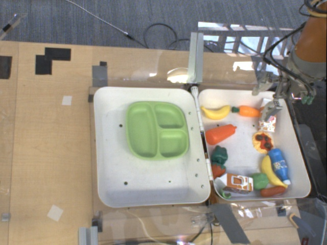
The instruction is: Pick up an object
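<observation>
1. Camera view: jaws (pixel 269 107) hang over the right bin's (pixel 301 160) far right corner, just above a small white carton (pixel 268 124); their opening, cannot tell.
2. Left bin (pixel 110 180) holds a green divided plate (pixel 156 129), with bare floor around it.
3. Right bin is crowded: banana (pixel 215 112), carrot (pixel 247 111), orange pepper (pixel 220 133), blue bottle (pixel 279 166).
</observation>
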`<state>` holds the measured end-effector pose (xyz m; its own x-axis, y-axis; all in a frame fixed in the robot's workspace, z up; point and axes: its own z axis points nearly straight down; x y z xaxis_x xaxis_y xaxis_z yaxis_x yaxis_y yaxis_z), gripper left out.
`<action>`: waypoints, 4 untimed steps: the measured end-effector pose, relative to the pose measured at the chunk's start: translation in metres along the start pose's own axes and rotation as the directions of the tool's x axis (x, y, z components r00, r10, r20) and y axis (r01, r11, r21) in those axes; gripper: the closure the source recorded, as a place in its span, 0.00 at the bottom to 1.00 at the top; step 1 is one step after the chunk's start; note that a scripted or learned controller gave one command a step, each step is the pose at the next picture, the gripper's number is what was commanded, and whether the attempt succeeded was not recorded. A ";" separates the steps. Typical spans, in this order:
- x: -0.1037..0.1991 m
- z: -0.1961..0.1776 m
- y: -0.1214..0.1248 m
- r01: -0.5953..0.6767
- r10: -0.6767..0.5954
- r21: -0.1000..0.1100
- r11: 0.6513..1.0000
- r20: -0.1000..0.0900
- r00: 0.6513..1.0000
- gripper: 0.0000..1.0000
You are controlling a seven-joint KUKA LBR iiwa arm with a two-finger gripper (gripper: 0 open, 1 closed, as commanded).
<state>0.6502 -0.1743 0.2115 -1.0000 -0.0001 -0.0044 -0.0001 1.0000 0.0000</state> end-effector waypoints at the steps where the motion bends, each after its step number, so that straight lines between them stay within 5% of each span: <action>1: 0.032 0.115 -0.028 0.068 -0.068 0.002 0.998 0.006 0.998 0.00; 2: 0.052 0.124 0.001 0.046 -0.046 0.003 0.999 0.007 0.999 0.00; 3: 0.047 0.113 0.003 0.052 -0.052 0.004 0.999 0.016 0.999 1.00; 4: 0.106 0.056 -0.032 0.313 -0.313 0.000 0.950 -0.001 0.950 1.00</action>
<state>0.5444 -0.2067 0.1549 -0.9498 -0.3129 -0.0037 -0.3129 0.9498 -0.0015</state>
